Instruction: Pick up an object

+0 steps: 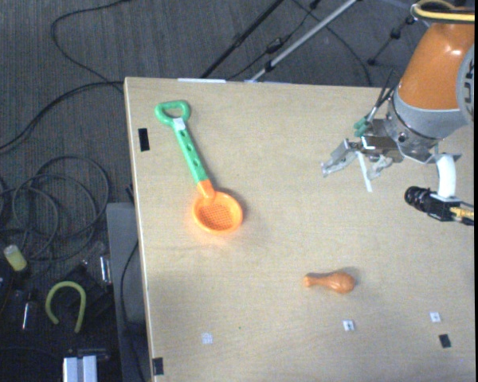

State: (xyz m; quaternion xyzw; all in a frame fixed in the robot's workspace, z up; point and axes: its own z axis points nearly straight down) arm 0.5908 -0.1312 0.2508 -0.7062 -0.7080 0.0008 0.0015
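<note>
Hovering with fingers spread wide and empty, the tool hangs from an arm cut off at right.

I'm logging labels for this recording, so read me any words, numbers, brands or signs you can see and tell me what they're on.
No text can be read.
Small square markers on the wooden bench top: too small and blurred to read.
Black tags at the bench edge: no lettering visible.
Green-handled orange strainer spoon: no marking visible.
Orange toy drumstick: no marking visible.
Arm's orange band: no print visible.
</note>
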